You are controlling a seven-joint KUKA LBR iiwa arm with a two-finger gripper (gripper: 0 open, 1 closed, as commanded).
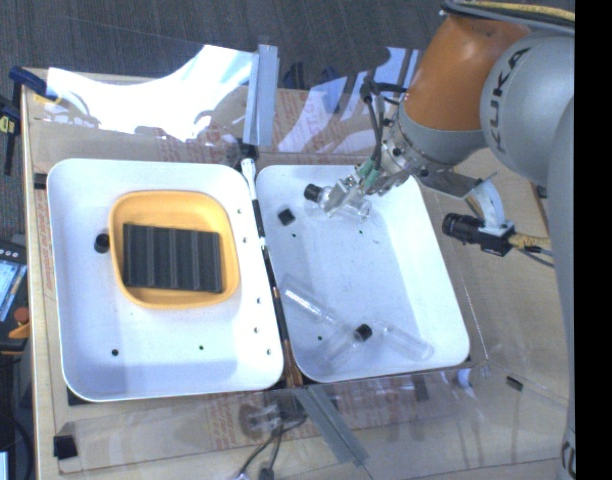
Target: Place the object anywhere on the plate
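A yellow plate [172, 213] lies in the left bin [76, 348]. A dark grey ribbed block [176, 258] rests flat on the plate, covering most of its middle. My gripper [338, 198] hangs low over the far end of the right bin [426, 268], well to the right of the plate and the block. A small black piece [311, 192] sits just left of the gripper's tip; whether they touch is unclear.
Another small black piece [286, 216] lies near the right bin's left wall, and a third [363, 332] sits by clear plastic tubes [386, 340] at its front. A black knob [102, 241] lies left of the plate. The arm [466, 78] looms over the back right.
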